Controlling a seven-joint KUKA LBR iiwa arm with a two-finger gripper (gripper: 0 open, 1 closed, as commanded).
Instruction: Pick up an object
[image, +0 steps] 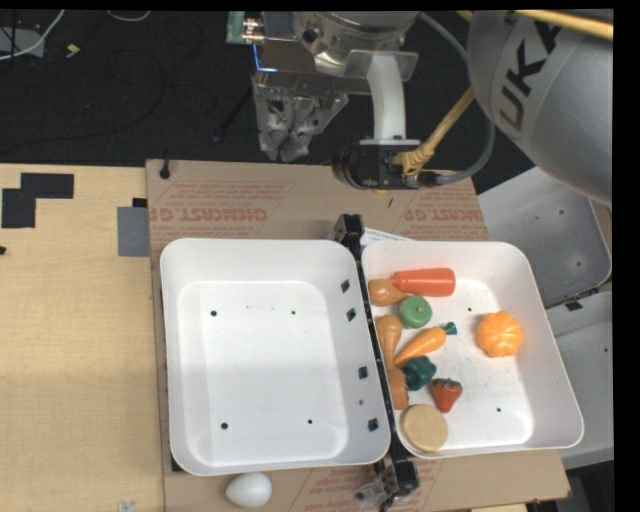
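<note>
Hand: the hand (290, 135) hangs high at the back, above the brown cardboard sheet (300, 205) behind the bins, fingers pointing down and drawn close together, nothing between them.
Arm: the grey arm (545, 80) comes in from the upper right of the hand.
Left bin: the left bin (190, 300) sits just in front of the hand, toward the camera.
Right bin: the right bin (540, 400) lies in front of the hand and off to its arm side, touching the left bin along a black clip strip (362, 340).
Toy food: all well forward of the hand, in the right bin. A red-orange carrot (424, 282) lies nearest the hand; a green round piece (414, 311) sits just beyond it; a small pumpkin (499, 334) lies apart toward the arm side; an orange carrot with a green top (422, 343) lies aslant in the middle; a red pepper (446, 394) and a tan round disc (425, 428) are farthest away.
Egg: a white egg (248, 489) rests on the cardboard beyond the left bin's front edge, farthest from the hand.
Counter: the pale wooden counter (70, 350) spreads out to the far side from the arm.
</note>
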